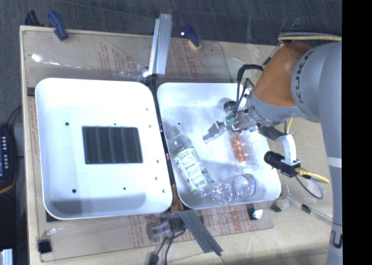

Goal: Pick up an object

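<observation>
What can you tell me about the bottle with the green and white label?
The clear plastic bottle lies on its side in the right bin, along the bin's left wall. Its cap end points up-left, its base down-right. A white label with green print wraps its middle. Its base end sits close to other clear items.

A bulky grey arm with an orange band, black cable and pale metal wrist.

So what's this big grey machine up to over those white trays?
The grey robot arm reaches in from the right, its gripper hovering low over the right bin. That bin holds a clear plastic bottle with a label, an orange-tinted clear item and a clear plastic cup. Nothing shows between its fingers, so nothing looks picked up yet. The left bin has a dark ridged panel.
</observation>
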`<state>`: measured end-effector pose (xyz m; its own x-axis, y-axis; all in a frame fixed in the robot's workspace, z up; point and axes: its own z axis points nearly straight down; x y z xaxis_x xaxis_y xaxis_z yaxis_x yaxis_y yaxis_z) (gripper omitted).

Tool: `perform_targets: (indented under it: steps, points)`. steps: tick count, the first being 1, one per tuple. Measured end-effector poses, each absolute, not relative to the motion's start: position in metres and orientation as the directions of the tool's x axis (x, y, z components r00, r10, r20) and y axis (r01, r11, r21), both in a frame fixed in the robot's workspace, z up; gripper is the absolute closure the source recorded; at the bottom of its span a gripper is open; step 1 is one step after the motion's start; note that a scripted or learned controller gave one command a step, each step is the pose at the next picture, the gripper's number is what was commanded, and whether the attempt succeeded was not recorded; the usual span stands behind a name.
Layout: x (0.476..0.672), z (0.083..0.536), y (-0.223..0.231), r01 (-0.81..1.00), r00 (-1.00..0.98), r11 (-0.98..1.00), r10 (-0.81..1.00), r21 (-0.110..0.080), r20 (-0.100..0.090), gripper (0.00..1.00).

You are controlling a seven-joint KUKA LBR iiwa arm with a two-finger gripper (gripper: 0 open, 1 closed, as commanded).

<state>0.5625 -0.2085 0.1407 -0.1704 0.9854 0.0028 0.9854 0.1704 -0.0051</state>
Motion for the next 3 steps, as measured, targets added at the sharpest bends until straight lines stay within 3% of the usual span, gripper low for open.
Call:
perform_targets:
  steps: [1, 2, 3]
  points:
    - [0.549, 0.176, -0.209, 0.973, -0.23, 0.23, 0.973, -0.001, 0.0, 0.0]
    - [0.577, 0.15, -0.21, 0.961, -0.278, 0.278, 0.961, -0.001, 0.0, 0.0]
    - [0.564, 0.141, -0.209, 0.958, -0.286, 0.286, 0.958, -0.004, 0.002, 0.0]
